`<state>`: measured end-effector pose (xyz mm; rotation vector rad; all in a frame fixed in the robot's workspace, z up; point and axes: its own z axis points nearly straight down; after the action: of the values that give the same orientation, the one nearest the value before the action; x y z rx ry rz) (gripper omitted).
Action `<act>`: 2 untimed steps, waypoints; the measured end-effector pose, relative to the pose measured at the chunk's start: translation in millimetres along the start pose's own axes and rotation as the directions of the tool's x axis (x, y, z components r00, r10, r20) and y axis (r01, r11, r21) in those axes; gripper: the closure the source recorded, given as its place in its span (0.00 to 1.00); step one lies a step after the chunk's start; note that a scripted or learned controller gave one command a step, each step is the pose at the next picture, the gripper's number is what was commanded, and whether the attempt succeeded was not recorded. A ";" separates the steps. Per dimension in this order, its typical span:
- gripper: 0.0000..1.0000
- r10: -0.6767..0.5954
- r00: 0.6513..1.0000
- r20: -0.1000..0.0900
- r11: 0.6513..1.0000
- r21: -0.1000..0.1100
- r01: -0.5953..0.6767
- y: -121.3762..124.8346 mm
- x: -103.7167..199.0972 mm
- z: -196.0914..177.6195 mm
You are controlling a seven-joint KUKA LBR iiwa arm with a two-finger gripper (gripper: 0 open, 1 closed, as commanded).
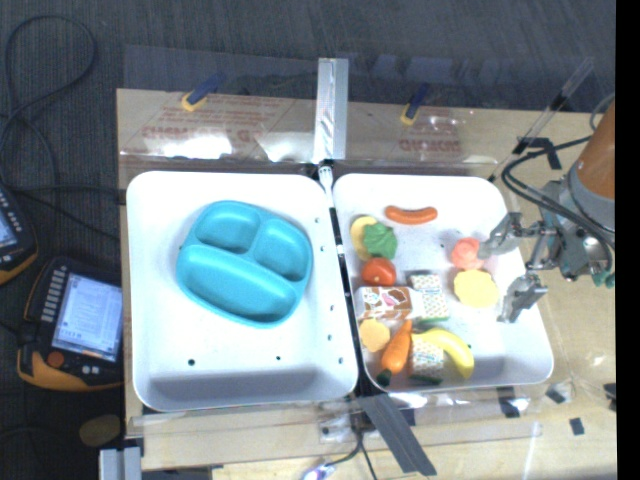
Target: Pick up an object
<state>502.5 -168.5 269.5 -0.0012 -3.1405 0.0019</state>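
My gripper (pixel 509 269) hangs over the right side of the right bin (pixel 520 353), open, with only white bin floor between its two fingers (pixel 498 237). Just left of it lie a pink ball (pixel 465 252) and a yellow round piece (pixel 475 288), both apart from the fingers. Further left in this bin are a sausage (pixel 411 214), a yellow-green pepper (pixel 373 236), a tomato (pixel 378 271), a printed box (pixel 385 302), a carrot (pixel 397 348) and a banana (pixel 446 349).
The left bin (pixel 160 358) bears a blue divided plate (pixel 245 260). A metal divider post (pixel 331 108) stands at the back between the bins. A teach pendant (pixel 75 320) and cables lie off the bench at the left.
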 end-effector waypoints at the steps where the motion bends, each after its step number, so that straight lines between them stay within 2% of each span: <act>1: 0.00 0.050 0.999 0.002 0.999 0.002 -0.050 0.9 -53.4 77.8; 2: 0.00 0.190 0.982 0.014 0.982 0.001 -0.190 -48.6 -118.3 179.8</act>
<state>620.5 -217.4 89.6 -0.3020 -3.1402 0.0059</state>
